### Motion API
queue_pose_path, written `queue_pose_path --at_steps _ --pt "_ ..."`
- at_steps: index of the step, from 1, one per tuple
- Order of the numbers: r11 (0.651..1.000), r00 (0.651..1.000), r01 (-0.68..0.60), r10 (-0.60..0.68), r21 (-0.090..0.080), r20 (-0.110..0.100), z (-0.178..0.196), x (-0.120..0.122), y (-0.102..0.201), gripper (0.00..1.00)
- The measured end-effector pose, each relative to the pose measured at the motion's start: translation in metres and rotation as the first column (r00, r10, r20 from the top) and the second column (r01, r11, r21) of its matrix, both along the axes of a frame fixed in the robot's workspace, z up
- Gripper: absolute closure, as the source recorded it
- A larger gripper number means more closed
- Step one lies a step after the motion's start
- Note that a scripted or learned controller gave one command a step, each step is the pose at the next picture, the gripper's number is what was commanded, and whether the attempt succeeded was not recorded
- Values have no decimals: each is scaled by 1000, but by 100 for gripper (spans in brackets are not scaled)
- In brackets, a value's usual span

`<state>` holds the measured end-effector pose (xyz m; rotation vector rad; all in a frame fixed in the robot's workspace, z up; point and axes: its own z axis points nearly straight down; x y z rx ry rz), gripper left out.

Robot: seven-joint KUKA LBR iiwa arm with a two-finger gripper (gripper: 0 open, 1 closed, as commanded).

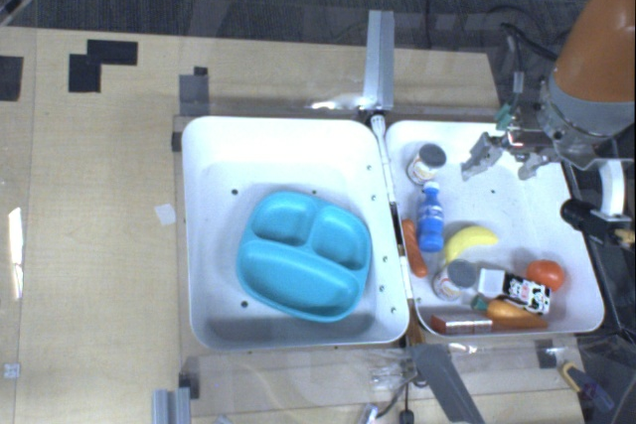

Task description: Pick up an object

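The right bin [586, 308] holds several small objects. A round tin [429, 160] lies at the back left, with a blue bottle [430, 219] just in front of it. A yellow banana [470, 240], a grey jar [458, 277], a black-and-white box [525, 292] and an orange-red ball [546, 273] lie toward the front. My gripper [505, 161] hangs above the back of this bin, to the right of the tin. Its two fingers are spread, so it is open, and nothing is between them.
The left bin [209, 154] holds a blue divided plate [303, 253]. A thin orange stick [412, 248] lies along the right bin's left wall. An orange carrot [513, 313] and a red marker [461, 322] lie by its front wall. A metal post [380, 55] stands behind the bins.
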<state>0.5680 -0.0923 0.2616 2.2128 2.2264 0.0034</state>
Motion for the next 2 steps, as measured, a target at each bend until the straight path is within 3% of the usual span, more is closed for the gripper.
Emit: queue_pose_path --at_steps 1,2 --pt "1000 1000 -4 4 0 5 11 2 1 100" --pt "998 998 56 -56 0 4 87 63 42 100"
